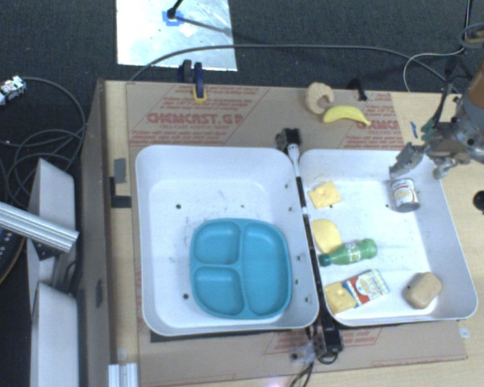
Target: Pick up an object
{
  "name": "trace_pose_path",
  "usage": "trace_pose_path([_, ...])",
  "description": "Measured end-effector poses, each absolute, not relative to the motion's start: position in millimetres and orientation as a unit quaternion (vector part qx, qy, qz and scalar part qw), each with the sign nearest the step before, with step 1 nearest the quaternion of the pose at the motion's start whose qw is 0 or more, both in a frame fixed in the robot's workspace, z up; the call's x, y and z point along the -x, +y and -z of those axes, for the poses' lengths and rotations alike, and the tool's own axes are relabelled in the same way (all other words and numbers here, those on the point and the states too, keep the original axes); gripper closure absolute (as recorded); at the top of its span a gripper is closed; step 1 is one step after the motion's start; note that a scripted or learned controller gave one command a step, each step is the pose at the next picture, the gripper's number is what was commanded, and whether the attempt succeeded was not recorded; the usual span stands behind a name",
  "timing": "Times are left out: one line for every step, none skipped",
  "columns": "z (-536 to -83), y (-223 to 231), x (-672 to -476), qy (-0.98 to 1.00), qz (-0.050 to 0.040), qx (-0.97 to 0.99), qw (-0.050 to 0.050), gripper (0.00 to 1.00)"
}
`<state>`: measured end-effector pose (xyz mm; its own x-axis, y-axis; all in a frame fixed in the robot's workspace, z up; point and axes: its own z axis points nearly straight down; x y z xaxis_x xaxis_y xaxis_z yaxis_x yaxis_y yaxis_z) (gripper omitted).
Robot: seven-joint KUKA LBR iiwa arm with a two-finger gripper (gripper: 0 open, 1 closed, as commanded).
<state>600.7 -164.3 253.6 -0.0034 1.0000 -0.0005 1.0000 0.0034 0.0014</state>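
camera view: the gripper (423,158) hangs over the right bin (456,248), fingers spread and holding nothing, just above a small can (404,194); its round side could slip. that bin also holds a green bottle (348,252) (lying flat); the left bin (157,176) holds a blue tray (240,266).

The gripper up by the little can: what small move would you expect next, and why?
Probably a short descent straight onto the small can. The gripper hovers just above and beside it in the right bin, and nothing shows between its fingers. The can stands apart from the green bottle and the other items, so it looks the easiest target.
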Motion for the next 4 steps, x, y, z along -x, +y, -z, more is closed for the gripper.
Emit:
trace_pose_path([-125.2,-162.8,-594.3,0.708,0.0006,-0.707,-0.001,0.00])
trace_pose_path([-89.5,-103.4,-672.9,0.710,-0.0060,-0.705,0.004,0.00])
trace_pose_path([-84.3,-112.0,-596.0,0.708,-0.0001,-0.707,0.000,0.00])
trace_pose_path([-85.7,-171.5,-669.6,0.708,-0.0011,-0.706,0.002,0.00])
